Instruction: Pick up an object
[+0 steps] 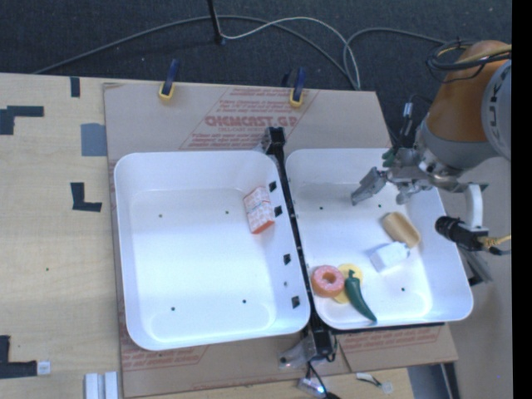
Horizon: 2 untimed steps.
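Observation:
My gripper (382,194) hangs over the upper part of the right bin (449,310), open, with nothing between its fingers. One finger (363,189) slants down to the left. Just below and to the right of the gripper lies a tan bread roll (400,228), apart from it. Under the roll is a small white block (387,256). Near the bin's front left sit a pink donut (327,280), a yellow piece (347,276) and a green pepper (360,299), close together. A small red and white box (258,209) rests in the left bin (133,306) near its right wall.
A black divider with clips (287,223) runs between the two bins. The bins stand on a cardboard sheet (241,119) held by two clamps at the back. Cables (274,27) trail behind the bench. The arm's orange band (465,86) is at the upper right.

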Each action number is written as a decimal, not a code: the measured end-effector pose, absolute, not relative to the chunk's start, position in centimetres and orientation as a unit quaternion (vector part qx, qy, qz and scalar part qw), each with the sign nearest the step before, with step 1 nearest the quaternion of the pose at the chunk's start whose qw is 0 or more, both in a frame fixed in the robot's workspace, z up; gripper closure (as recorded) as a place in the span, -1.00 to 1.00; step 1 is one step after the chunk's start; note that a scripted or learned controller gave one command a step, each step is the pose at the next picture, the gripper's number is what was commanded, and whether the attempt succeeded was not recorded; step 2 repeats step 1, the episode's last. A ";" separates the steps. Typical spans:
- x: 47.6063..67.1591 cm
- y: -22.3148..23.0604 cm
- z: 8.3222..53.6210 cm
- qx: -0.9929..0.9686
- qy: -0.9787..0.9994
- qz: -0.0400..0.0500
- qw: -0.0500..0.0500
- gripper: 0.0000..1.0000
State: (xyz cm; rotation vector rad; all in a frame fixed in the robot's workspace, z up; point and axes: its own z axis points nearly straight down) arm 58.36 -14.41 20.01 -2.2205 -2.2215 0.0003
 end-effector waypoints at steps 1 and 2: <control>57.5 -9.3 29.0 -0.703 -0.712 -0.003 -0.003 -1.00; 57.5 -9.3 29.0 -0.703 -0.712 -0.003 -0.003 -1.00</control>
